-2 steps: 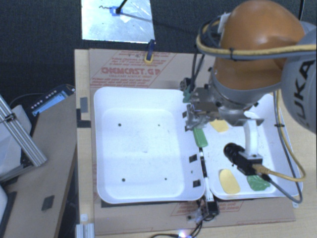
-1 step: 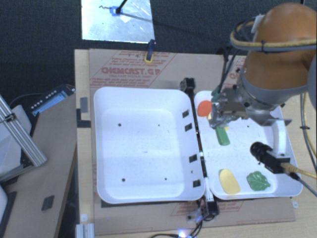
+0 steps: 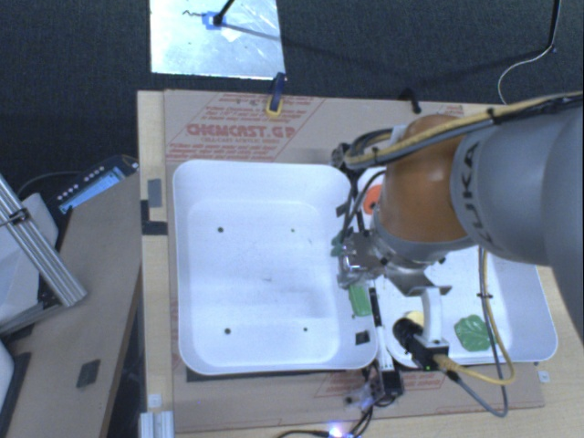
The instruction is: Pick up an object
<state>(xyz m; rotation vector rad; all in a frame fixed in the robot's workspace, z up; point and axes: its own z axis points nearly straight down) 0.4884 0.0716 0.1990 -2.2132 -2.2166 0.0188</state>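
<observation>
My arm's grey and orange wrist point(image 3: 429, 190) hangs over the right bin point(image 3: 540, 334) and hides most of it. Below the wrist the gripper point(image 3: 394, 279) points down into the bin's left part, near the wall shared with the left bin. A small green object point(image 3: 361, 301) lies just left of the gripper, against that wall. A green leaf-shaped object point(image 3: 473, 333) rests at the bin's front right. A yellow object point(image 3: 412, 319) peeks out beside a black part near the front. Something orange point(image 3: 370, 201) shows at the wrist's left edge.
The left bin point(image 3: 260, 272) stands beside the right one on a cardboard sheet point(image 3: 246, 126). Cables point(image 3: 474, 372) trail off the arm at the front. A shiny metal plate point(image 3: 214, 26) lies behind the bench, and a grey side table point(image 3: 73, 290) stands at left.
</observation>
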